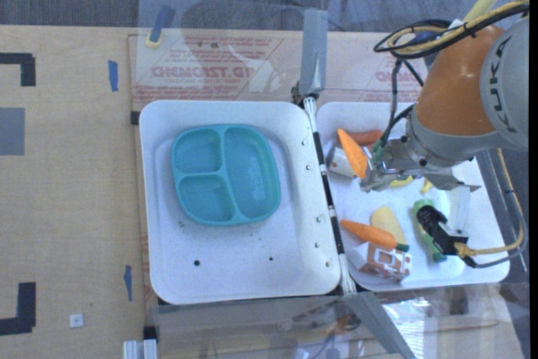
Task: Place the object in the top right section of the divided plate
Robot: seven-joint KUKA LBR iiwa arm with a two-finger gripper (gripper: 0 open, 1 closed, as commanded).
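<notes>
The tool (380, 168) hangs low in the right white bin (487, 261), its tip at the lower end of a slanted orange carrot-shaped toy (352, 152); whether it pinches the toy or is spread I cannot tell. The teal three-section divided plate (225, 173) lies well to the tool's left, in the left white bin (235, 277). The grey-and-orange arm (458, 101) hides what is beneath it.
</notes>
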